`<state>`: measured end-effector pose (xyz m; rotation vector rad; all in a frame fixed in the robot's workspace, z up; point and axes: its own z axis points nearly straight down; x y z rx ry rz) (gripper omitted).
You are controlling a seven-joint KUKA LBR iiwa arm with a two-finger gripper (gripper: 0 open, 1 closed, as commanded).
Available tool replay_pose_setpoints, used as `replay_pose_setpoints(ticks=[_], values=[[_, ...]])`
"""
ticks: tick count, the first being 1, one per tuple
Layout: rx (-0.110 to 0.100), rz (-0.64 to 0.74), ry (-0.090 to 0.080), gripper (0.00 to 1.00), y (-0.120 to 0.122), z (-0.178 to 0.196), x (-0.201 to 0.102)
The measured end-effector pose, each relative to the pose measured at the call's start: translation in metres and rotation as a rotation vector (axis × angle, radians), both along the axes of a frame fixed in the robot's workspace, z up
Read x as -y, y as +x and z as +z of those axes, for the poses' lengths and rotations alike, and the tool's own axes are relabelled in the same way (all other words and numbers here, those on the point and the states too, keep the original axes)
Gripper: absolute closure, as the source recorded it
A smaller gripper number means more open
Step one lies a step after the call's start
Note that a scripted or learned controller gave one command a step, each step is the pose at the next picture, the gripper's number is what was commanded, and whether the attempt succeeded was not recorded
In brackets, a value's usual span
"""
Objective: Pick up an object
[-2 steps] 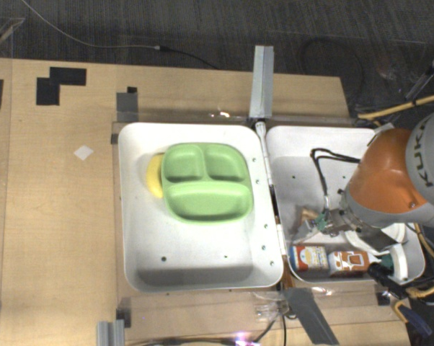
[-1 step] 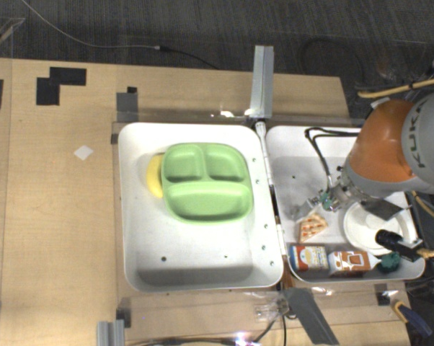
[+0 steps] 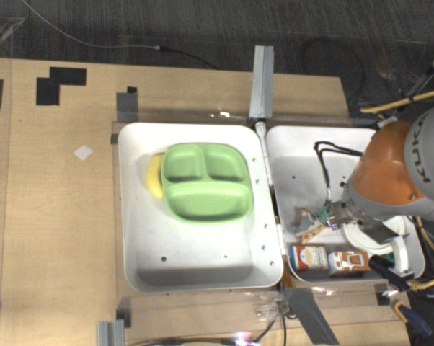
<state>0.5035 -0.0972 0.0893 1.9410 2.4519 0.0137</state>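
Likely target: carton (image 3: 328,259), lying flat along lower wall of right bin (image 3: 296,150), lower right of frame. Small cluttered bits (image 3: 311,225) just above it. Gripper (image 3: 331,216) hangs over that clutter, near carton; jaw state cannot tell, wrist hides it. Nothing seen held. Left bin (image 3: 138,258), centre frame: green tray (image 3: 205,181) over yellow thing (image 3: 153,176). Risk: carton hugs wall, so finger may strike rim or skid off flat face; clutter could snag instead.
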Motion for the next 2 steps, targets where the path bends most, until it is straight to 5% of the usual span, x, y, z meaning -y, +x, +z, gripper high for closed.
replay_pose_setpoints(ticks=[1, 2], values=[[0.005, 0.001, -0.002, 1.00, 0.002, 0.011, 0.001], [-0.011, -0.017, 0.003, 1.00, 0.075, 0.096, -0.085]])
